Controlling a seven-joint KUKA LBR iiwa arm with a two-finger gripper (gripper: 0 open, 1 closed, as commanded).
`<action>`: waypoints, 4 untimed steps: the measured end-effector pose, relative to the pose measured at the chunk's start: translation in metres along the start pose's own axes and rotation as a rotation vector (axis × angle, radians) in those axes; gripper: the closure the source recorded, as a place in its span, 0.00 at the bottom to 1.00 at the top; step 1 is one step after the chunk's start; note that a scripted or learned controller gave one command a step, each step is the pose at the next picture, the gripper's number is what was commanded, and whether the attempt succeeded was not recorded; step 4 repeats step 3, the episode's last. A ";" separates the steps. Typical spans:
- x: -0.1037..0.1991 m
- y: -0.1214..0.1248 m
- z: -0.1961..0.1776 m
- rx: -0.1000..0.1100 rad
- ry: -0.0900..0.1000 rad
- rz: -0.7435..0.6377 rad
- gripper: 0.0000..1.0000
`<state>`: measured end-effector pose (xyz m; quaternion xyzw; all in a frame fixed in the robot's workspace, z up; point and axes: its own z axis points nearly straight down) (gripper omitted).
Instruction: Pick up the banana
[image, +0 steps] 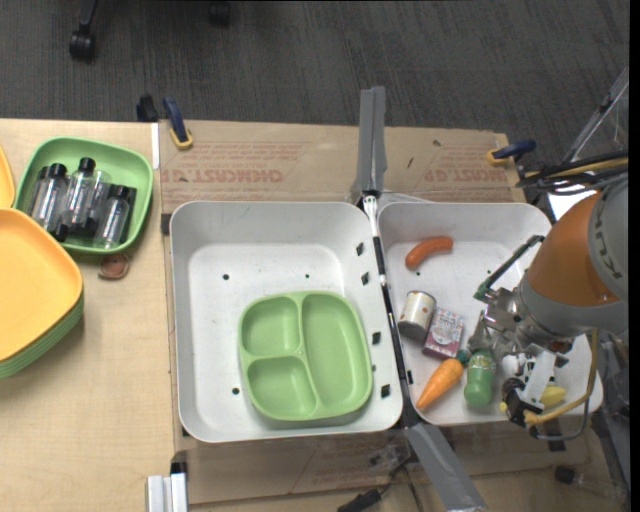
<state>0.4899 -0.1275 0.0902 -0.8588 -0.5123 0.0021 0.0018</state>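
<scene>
Hanging over right bin (470, 225) | gripper (497, 340) beside green bottle (480, 384) | opening: cannot tell

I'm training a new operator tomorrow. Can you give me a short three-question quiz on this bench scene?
1. True or false: the green divided tray lies in the left bin.
2. Which lies nearest the carrot? A) green bottle B) orange sausage C) tin can
3. How many compartments does the tray have?

Key: 1 true; 2 A; 3 three.
</scene>
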 end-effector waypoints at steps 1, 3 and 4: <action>0.009 -0.011 0.000 -0.001 0.001 0.262 1.00; -0.035 0.002 0.000 0.002 0.000 0.606 1.00; -0.035 0.002 0.000 0.002 0.000 0.606 1.00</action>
